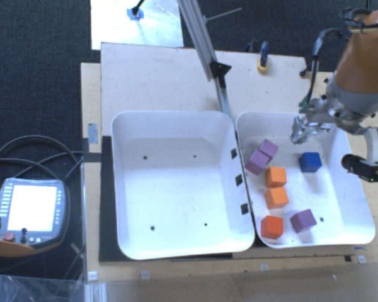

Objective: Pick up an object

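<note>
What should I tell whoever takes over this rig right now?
Claw: over the far end of the right bin, nothing visible in it; whether it is open or shut cannot be told.
Things, all in the right bin: blue cube nearest the claw, two purple blocks touching near the left wall, three orange cubes in a line, another purple cube near the front.
Done: nothing picked up yet.
Left: descend, grasp one object, lift. The blue cube looks like the nearest candidate.

Arm (359, 68): grey with orange band, entering from right, wrist angled down-left. Gripper (300, 133): pointing downward, finger state unclear.
</note>
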You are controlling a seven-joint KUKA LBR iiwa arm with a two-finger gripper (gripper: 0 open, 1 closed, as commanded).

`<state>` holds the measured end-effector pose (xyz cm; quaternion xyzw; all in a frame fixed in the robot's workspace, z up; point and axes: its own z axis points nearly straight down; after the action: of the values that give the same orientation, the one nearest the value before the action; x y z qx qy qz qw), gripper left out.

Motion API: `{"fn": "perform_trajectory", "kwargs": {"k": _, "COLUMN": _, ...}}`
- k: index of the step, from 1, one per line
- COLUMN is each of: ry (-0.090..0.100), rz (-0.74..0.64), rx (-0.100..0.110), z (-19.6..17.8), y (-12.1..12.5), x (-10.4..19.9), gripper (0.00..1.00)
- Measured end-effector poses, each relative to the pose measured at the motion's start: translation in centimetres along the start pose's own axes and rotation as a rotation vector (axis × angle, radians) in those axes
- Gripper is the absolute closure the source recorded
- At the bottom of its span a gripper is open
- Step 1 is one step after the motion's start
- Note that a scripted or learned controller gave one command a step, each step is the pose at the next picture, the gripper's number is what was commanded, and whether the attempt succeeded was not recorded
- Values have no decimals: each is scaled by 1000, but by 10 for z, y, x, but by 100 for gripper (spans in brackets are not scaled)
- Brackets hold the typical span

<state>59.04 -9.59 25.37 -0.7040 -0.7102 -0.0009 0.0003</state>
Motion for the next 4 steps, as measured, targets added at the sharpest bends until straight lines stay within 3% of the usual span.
{"fn": "perform_trajectory", "kwargs": {"k": 2, "ry": 1, "rz": 0, "rx": 2, "z": 18, "y": -45, "x": 105, "gripper": 100}}
{"fn": "perform_trajectory", "kwargs": {"k": 4, "ry": 1, "rz": -1, "rx": 1, "z": 10, "y": -89, "x": 194, "gripper": 100}}
